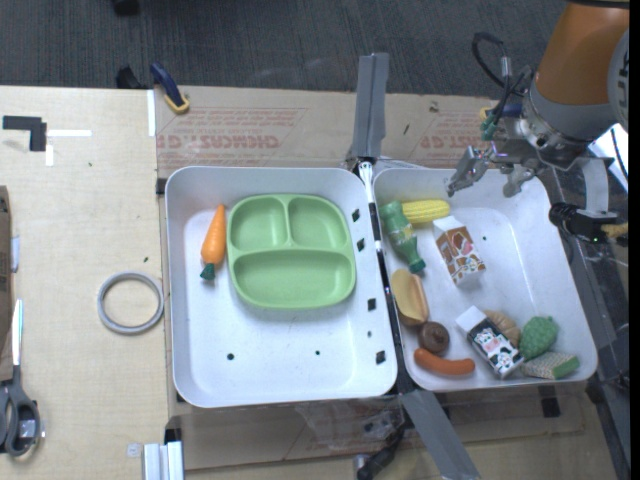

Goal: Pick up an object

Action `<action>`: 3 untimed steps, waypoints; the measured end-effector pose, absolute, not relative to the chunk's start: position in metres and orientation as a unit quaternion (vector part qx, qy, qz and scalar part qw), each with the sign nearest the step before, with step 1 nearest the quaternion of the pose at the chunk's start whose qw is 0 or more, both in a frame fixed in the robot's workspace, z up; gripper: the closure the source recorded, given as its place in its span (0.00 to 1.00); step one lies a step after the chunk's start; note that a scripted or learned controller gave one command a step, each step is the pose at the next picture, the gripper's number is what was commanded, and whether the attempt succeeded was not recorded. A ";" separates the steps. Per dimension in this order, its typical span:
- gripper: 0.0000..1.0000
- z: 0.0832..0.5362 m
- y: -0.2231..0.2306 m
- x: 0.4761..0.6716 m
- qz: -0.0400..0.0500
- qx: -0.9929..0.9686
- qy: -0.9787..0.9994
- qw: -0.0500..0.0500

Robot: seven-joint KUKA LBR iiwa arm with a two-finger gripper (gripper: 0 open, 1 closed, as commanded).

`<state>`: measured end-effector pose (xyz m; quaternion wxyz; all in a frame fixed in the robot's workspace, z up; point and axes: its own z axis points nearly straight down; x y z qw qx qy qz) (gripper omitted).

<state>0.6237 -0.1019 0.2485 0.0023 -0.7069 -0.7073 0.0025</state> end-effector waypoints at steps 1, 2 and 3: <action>0.00 0.138 -0.107 0.594 0.002 -0.632 -0.775 0.002; 0.00 0.102 -0.108 0.608 0.001 -0.627 -0.779 0.001; 0.00 0.188 -0.090 0.572 0.002 -0.751 -0.660 0.002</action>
